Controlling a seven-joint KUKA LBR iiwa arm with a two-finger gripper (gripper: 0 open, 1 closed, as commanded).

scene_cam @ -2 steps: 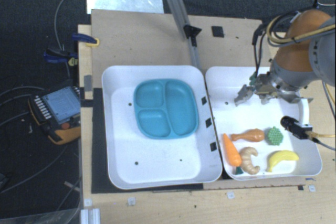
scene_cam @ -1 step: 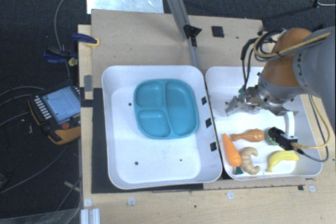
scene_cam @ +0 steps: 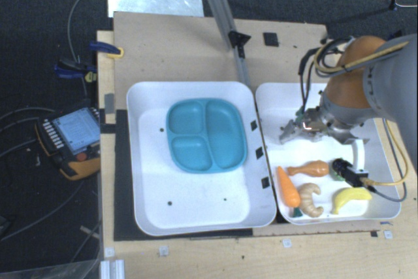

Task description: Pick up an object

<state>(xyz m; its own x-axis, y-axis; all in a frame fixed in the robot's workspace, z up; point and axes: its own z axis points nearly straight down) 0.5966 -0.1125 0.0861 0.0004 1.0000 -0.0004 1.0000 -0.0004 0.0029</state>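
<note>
Below the hand point(scene_cam: 292, 131), a drumstick point(scene_cam: 309, 170)

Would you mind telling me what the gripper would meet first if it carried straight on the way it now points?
The gripper points toward the view's left, low over the right bin. Its first contact would probably be that bin's left wall, before the blue divided plate; depth is unclear.

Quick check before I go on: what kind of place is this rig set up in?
Probably a robotics lab workbench, not a kitchen. Two white bins sit on a plywood board, the food is toys such as a carrot and banana, and clamps and cables lie around.
</note>
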